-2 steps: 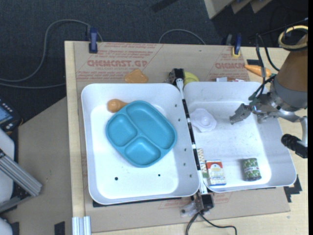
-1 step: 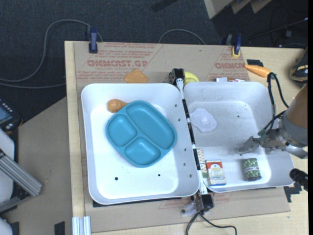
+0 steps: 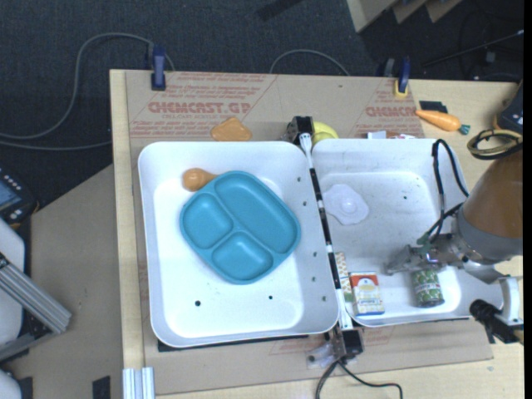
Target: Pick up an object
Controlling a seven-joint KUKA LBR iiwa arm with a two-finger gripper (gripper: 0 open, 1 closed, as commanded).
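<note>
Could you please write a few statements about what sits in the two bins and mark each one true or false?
1. The blue divided plate lies in the left bin. True.
2. The small carton lies in the left bin. False: it lies in the right bin, near its front left corner.
3. The gripper is above the right bin. True.
4. The green patterned can stands on the blue plate. False: it lies in the right bin, beside the gripper.
5. An orange piece touches the plate's back left edge. True.
</note>
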